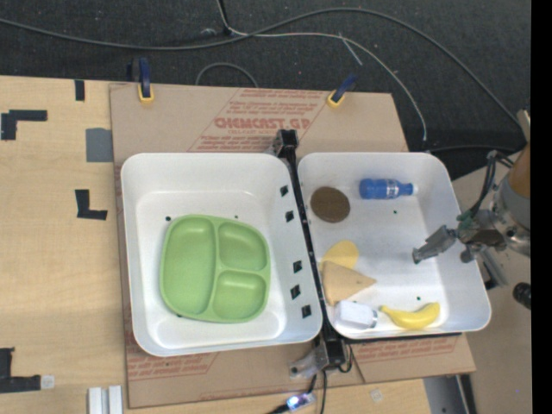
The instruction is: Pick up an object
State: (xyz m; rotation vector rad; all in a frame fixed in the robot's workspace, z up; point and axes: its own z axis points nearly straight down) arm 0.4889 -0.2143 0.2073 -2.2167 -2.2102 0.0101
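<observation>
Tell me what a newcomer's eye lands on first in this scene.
The bright green divided plate lying in the left bin stands out at once. Next come the small things in the right bin: a blue bottle at the far side and a yellow banana at the near edge. The gripper reaches over that bin's right side.

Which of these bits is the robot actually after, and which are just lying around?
For the job, the pickable things in the right bin:
- blue plastic bottle
- brown round disc
- yellow banana
- tan wedge
- small white block
- the robot's hand

Just lying about:
- green divided plate in the left bin
- black cables
- blue clamps
</observation>
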